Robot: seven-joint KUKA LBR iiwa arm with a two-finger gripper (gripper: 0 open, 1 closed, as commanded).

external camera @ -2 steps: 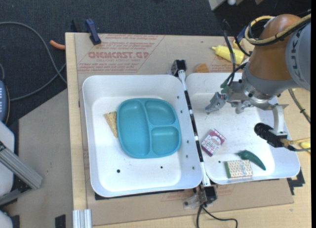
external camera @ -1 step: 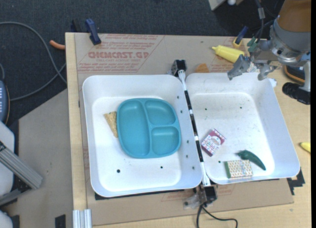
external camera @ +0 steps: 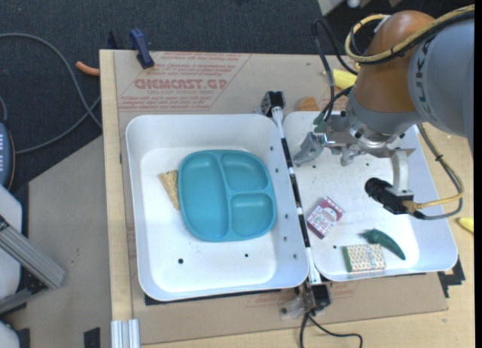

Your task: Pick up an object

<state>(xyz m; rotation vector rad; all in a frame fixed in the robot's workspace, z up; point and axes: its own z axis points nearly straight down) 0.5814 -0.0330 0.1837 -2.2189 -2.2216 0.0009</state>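
Gripper [external camera: 329, 148] over the right bin [external camera: 429, 252], fingers spread, holding nothing; pink packet [external camera: 324, 217] just below it, green object [external camera: 385, 241] and patterned sponge [external camera: 364, 259] farther down.

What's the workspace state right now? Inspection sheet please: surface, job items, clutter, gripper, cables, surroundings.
Surface: two white bins side by side on a cardboard-covered bench; left bin, right bin.
Job's things: left bin holds a blue divided tray lying over a tan flat piece; right bin holds a pink packet, a green object and a patterned block.
Clutter: blue clamp at the bench's far edge.
Gripper: gripper over the far part of the right bin; nothing seen between its fingers.
Cables: yellow cable across the right bin; black cable on the floor at left.
Surroundings: dark carpet.
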